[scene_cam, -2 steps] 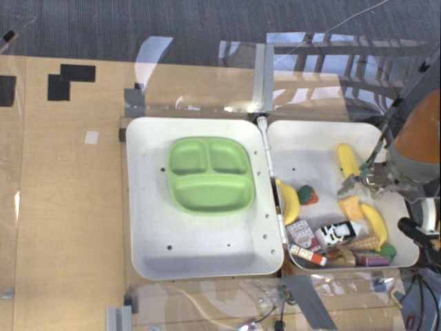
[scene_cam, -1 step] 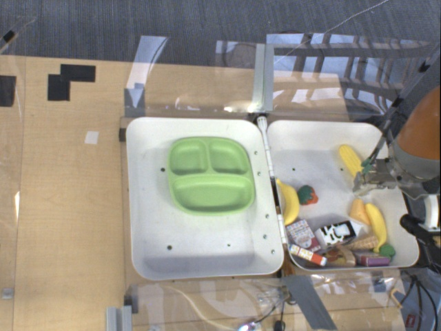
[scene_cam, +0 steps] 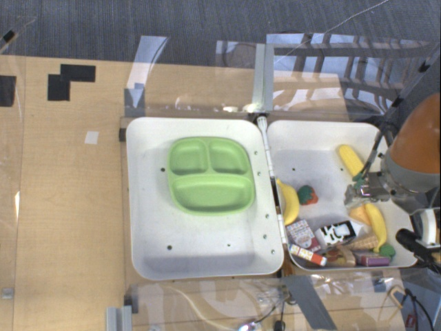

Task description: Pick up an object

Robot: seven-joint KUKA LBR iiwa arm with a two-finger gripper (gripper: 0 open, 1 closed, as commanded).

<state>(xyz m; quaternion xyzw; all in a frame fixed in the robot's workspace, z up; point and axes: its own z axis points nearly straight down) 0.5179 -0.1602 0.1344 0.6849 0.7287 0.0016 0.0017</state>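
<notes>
Because the right bin (scene_cam: 303,140) is crowded along its near edge, the choice of target matters more than the reach. The arm (scene_cam: 417,150) comes in from the right, and its hand (scene_cam: 360,193) hangs low over the bin's right side, just above a yellow banana-shaped toy (scene_cam: 376,223) and close below a corn-like yellow piece (scene_cam: 350,161). Whether the hand is released or clenched I cannot tell; the metal parts there are too small and blurred, and nothing is plainly held.

The toy food looks like light, hollow plastic: stiff, smooth, probably slippery, and prone to rolling on its curved back. A grasp across the narrow middle of the banana toy, square to its length, seems safest. The second banana (scene_cam: 290,204) leans against the divider, which leaves little room on one side. The small red and green fruit (scene_cam: 307,195) sits apart from the others, easy to approach but round and likely to squirt out. The boxes and tubes heaped at the near edge (scene_cam: 324,243) touch one another and would be awkward. The green tray (scene_cam: 209,175) lies alone in the left bin (scene_cam: 151,205).
</notes>
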